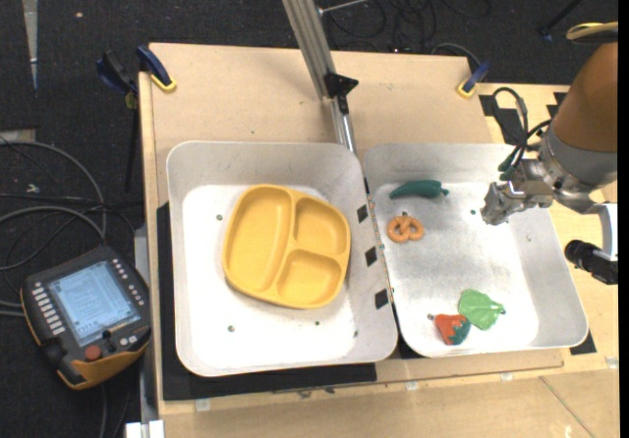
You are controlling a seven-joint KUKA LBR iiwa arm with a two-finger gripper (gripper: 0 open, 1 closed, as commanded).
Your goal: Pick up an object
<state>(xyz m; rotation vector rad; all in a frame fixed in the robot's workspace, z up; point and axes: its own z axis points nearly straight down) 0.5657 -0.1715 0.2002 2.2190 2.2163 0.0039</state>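
Note:
The right bin [511, 269] holds a dark green pepper [419, 190] near its back left, an orange pretzel [404, 228] just below that, and a light green leafy piece [480, 308] next to a red-orange piece [451, 328] near its front. My gripper [494, 210] hangs over the bin's right back part, reaching in from the right. It is well apart from all the objects and nothing shows between its fingers.
The left bin [197, 230] carries a yellow three-compartment plate [287, 246]. A metal pole [307, 19] slants up from the divider between the bins. A teach pendant [86, 313] lies off the bench at the lower left.

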